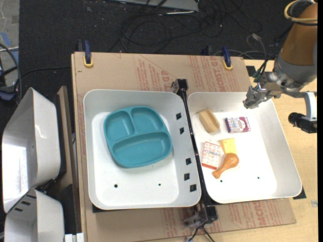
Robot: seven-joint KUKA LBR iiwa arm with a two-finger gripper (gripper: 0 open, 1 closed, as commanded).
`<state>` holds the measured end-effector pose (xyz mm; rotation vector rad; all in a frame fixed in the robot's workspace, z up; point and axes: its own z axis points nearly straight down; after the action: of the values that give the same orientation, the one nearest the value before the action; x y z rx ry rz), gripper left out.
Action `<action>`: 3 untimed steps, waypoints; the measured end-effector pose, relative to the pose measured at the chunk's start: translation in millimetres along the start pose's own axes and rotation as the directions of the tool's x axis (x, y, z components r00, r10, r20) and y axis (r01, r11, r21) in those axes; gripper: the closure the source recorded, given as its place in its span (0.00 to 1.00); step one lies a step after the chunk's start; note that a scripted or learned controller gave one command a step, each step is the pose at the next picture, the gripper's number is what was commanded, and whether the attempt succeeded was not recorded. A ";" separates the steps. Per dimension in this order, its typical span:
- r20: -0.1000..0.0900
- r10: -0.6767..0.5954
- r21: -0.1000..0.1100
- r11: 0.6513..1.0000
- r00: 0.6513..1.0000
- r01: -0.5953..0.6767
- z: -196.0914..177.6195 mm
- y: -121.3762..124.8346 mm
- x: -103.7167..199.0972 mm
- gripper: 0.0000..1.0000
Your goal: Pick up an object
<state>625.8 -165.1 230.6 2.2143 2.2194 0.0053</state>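
Our pincer (pixel 251 102) hangs over the right white bin's (pixel 282 150) far edge – whether apart or together we cannot tell – so we should centre it above the nearby purple-and-white packet (pixel 237 124), then descend straight, clear of the tan bread-like block (pixel 208 120).

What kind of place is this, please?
Probably a robotics lab test bench: a robot arm's gripper above two white bins clamped on a board, toy items such as a teal plate, and loose cables on the floor.
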 end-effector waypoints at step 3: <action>-0.003 -0.005 0.008 1.000 1.000 0.005 -46.3 -38.5 106.1 1.00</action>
<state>586.7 -59.0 276.4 2.2146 2.2306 -0.0005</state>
